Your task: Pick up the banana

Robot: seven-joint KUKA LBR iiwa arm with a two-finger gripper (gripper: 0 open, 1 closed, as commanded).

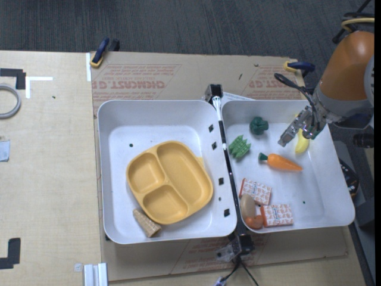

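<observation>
At the right bin's two o'clock corner, the gripper (pixel 299 133) hangs low under the grey and orange arm (pixel 345 70), and a yellow banana (pixel 302 145) sits right at its fingertips. One grey finger (pixel 288 136) slants out toward eight o'clock, the banana tucked just beside it under the wrist, so whether the pincer is clenched on it or released I cannot tell.

Just off the banana at seven o'clock lies the toy carrot (pixel 282 163), green tip pointing left. Further round at nine to ten o'clock, a dark green broccoli (pixel 258 125) and a lighter green leafy vegetable (pixel 239 147) sit near the bin's left wall. Down at six o'clock: two red-and-white snack packets (pixel 256 190) and a brownish egg-shaped item (pixel 247 206).

Across the divider, the left bin (pixel 113 177) holds a yellow compartment plate (pixel 169 181), with a tan bread-like piece (pixel 146 223) touching its seven o'clock edge.
</observation>
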